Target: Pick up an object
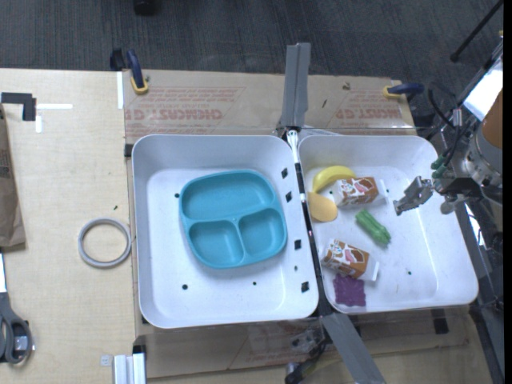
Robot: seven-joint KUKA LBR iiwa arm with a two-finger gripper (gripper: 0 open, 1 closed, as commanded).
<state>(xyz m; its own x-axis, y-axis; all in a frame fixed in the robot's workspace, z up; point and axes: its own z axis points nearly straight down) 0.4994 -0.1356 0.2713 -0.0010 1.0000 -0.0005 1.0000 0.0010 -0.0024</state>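
Gripper [412,194] hovering over the right bin [448,282], holding nothing.

Nearest the camera in that bin, a purple piece [349,290] is lying just below a small printed carton [349,258]; farther back a green object [373,227] is sitting near the gripper, then a yellow-orange piece [322,207], a second carton [358,190] and a banana [331,176]. The gripper's fingers are standing slightly spread, with nothing between them. The left bin [160,294] is carrying a blue divided tray [232,218].
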